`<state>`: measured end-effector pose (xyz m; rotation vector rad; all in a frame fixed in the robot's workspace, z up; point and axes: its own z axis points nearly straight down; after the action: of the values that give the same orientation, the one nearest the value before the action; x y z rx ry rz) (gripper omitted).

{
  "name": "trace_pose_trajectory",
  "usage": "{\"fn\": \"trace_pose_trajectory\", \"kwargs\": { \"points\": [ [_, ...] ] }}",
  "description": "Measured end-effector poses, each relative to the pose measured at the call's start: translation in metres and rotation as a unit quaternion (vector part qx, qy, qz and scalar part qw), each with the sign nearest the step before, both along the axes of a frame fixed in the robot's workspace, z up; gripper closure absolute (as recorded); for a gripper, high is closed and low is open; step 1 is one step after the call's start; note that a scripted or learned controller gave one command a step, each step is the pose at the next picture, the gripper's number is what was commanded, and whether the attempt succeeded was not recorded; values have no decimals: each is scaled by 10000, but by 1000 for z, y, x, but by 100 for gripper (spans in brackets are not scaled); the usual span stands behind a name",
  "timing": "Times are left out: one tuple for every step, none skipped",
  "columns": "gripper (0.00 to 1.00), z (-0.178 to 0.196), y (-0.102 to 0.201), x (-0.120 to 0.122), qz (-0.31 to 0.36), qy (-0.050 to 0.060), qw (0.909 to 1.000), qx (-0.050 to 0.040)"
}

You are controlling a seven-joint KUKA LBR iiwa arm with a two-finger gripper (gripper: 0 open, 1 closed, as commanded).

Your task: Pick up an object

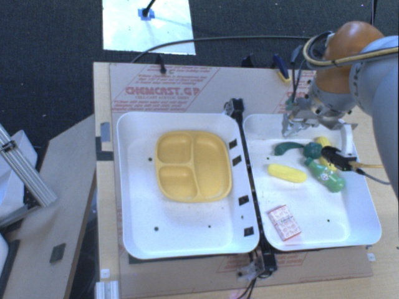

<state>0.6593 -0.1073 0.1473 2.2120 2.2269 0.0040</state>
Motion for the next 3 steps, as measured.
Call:
{"fn": "trace_pose_trajectory", "kwargs": {
  "points": [
    [100, 44, -6, -2, -19, 6, 10000, -2],
    [100, 78, -5, -1, -7, 11, 10000, 0],
    [100, 68, 42, -20, 12, 40, 10000, 10]
  ]
}}
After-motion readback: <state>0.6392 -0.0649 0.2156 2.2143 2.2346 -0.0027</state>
